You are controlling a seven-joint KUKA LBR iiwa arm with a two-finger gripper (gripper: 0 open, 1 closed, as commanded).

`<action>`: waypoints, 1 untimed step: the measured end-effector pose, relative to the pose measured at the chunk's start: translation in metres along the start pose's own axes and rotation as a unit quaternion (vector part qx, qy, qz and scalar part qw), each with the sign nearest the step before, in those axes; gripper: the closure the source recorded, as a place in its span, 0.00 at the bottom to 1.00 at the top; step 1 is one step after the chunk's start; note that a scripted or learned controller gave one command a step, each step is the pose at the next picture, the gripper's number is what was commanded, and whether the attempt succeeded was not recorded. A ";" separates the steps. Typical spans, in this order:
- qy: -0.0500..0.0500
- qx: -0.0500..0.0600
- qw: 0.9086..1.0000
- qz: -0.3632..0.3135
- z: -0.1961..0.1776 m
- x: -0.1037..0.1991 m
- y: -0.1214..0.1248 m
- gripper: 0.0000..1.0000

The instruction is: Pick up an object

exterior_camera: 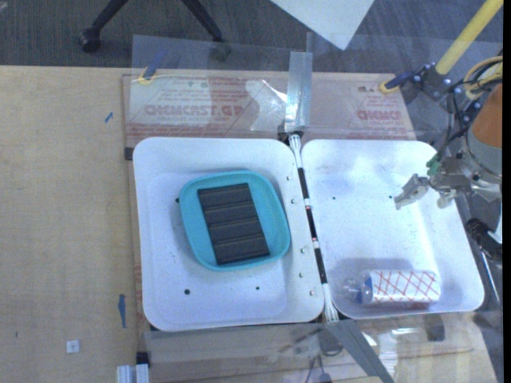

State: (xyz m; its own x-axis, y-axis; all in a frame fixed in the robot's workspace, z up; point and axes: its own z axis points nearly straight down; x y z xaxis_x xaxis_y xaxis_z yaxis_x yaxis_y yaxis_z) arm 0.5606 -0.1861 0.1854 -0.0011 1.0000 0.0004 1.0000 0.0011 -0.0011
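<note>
Two bins | fingers [428, 191] spread, gripping nothing, over right bin [467, 246] | red-checked tube [397, 287] near its front

Red lettering runs across the clear plastic sheet [209, 108] taped to the worktop [56, 214] behind the two white bins, repeated on a second sheet [375, 112] to the right (the word, mirrored and faint, cannot be made out with certainty). No other text is legible.
</note>
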 end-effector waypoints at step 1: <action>0.000 -0.004 0.999 -0.032 0.097 0.056 -0.060 0.00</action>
State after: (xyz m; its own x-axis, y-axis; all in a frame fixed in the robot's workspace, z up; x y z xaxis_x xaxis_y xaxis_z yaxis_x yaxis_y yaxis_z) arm 0.5003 -0.1301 0.0880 -0.0660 0.9978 -0.0008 0.9978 0.0660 0.0069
